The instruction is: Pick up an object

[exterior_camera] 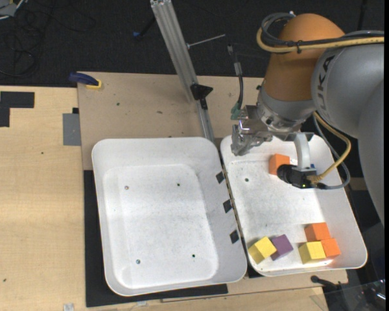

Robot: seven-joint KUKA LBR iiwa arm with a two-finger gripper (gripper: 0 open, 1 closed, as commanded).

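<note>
Seen from above the bench, the grey arm (350, 89) with its orange band reaches in from the right and hangs over the far end of the right bin (350, 245), its gripper (243, 141) poised at that bin's far left corner, close to the divide between the two trays; whether the gripper is clenched or released cannot be told from this angle, and no object is seen in its grasp. An orange block (279, 163) lies in the right bin just beside and to the right of the gripper, apart from it, partly hidden by a black fitting with a yellow cable (298, 175) on the arm. At the near end of the same bin sit five more blocks: a yellow block (262, 248) touching a purple block (282, 244), and, well to their right, a second yellow block (312, 251) pressed against two orange blocks (323, 236) in the near right corner. The left bin (159, 212) sits alongside, its white floor flecked with dark specks. A slanted aluminium rail (178, 50) rises behind the bins over the wooden bench (32, 193)
</note>
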